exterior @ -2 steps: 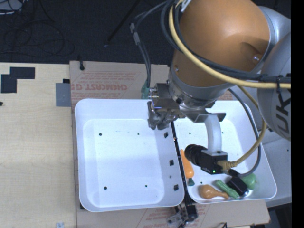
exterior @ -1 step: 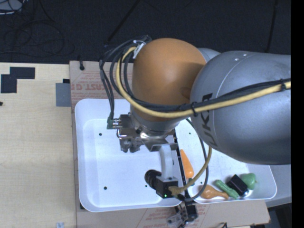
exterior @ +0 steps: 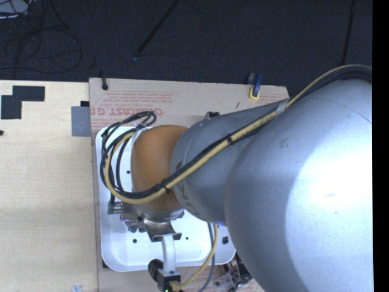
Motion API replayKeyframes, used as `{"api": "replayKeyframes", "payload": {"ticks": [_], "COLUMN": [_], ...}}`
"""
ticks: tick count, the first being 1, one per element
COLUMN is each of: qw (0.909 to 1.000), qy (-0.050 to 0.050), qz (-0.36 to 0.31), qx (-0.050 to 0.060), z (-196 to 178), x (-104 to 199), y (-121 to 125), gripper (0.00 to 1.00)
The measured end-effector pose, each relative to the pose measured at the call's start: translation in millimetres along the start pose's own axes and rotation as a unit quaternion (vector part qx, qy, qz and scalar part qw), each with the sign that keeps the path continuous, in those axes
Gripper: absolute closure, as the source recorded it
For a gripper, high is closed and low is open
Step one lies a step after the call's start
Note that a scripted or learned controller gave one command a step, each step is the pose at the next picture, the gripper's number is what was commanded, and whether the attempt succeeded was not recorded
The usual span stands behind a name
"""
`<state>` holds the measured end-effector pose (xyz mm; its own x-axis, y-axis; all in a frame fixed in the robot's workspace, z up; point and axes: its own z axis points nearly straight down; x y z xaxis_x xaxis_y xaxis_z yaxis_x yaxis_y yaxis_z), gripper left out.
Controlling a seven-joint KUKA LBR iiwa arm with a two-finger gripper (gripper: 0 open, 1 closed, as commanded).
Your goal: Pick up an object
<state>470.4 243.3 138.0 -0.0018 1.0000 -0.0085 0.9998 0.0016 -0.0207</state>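
Pale wooden bench (exterior: 42, 181), cardboard sheet (exterior: 182, 99), white bin (exterior: 118, 257) beneath grey arm (exterior: 292, 181). State of claw (exterior: 148, 224), poised over bin floor: cannot tell. Place of object: likely under claw, masked by orange band (exterior: 152, 163). Weight, stiffness and hold point undeterminable; treat as light, grip centrally.

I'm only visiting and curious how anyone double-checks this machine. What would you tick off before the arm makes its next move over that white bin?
1. Arm positioned above the white bin: ok.
2. Camera's sight of the bin floor: not ok, the arm covers most of it.
3. An object ready to pick: cannot tell, none shows on the bare patch.
4. Anything already held: cannot tell, the orange band hides what is below.
5. Cables looped beside the band: ok, they seem unsnagged.
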Motion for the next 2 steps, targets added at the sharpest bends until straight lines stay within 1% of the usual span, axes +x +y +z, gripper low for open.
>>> {"api": "replayKeyframes", "payload": {"ticks": [1,2], "qw": [0.9999,0.9999], "qy": [0.005,0.004], "qz": [0.004,0.003], "qx": [-0.016,-0.011], "z": [-139.4,-195.2], "x": [-59.2,-110.0], "y": [34.5,8.1], "gripper": [1.00,1.00]}}
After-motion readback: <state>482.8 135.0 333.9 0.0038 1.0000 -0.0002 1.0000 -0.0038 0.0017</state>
